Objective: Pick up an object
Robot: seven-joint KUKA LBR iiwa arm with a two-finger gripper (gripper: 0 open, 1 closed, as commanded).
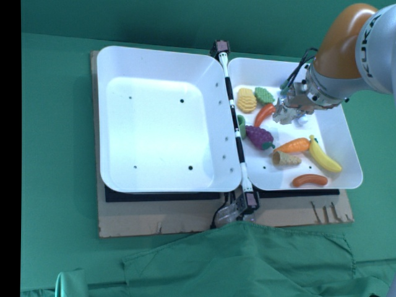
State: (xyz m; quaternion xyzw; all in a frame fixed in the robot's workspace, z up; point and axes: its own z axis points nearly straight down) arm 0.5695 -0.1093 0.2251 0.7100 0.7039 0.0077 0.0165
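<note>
The right bin [346, 135] holds several toy foods: a yellow corn piece [246, 99], a green piece [264, 95], a red-orange chili [263, 114], purple grapes [259, 136], an orange carrot [293, 145], a tan cone [285, 159], a yellow banana [323, 156] and a red sausage [309, 180]. My gripper [288, 114] hangs over the bin's upper middle, just right of the chili and above the carrot. No object shows between its fingers.
The left bin [124, 73] lies beside the right one, split from it by a black-and-white rail [234, 113]. Both bins rest on cardboard [154, 224] over green cloth. A fold of cloth [247, 258] bunches in front.
</note>
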